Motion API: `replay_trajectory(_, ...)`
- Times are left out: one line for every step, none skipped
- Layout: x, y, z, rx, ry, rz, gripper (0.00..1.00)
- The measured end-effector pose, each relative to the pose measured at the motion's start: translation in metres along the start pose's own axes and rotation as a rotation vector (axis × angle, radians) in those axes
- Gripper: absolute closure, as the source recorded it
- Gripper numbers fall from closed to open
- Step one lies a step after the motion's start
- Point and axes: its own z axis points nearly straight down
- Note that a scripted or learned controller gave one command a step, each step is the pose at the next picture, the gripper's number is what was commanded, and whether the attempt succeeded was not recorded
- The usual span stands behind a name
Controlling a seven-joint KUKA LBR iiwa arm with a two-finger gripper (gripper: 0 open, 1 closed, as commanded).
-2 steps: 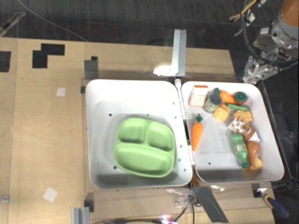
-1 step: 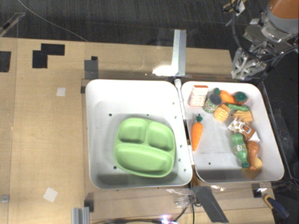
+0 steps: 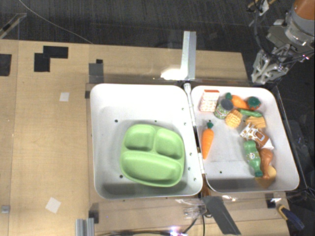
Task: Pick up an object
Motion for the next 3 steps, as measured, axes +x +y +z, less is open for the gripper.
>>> replay_trajectory(-0.009, 0.008, -0.014, -0.001, 0.0, 0.174, 1.0)
replay_trajectory(0.014, -0.012, 0.013, -0.002, 0.002, 0.176, 1.0)
replay_trajectory(-0.02, 0.017, 0.029, -0.001, 0.0, 0.282, 1.0)
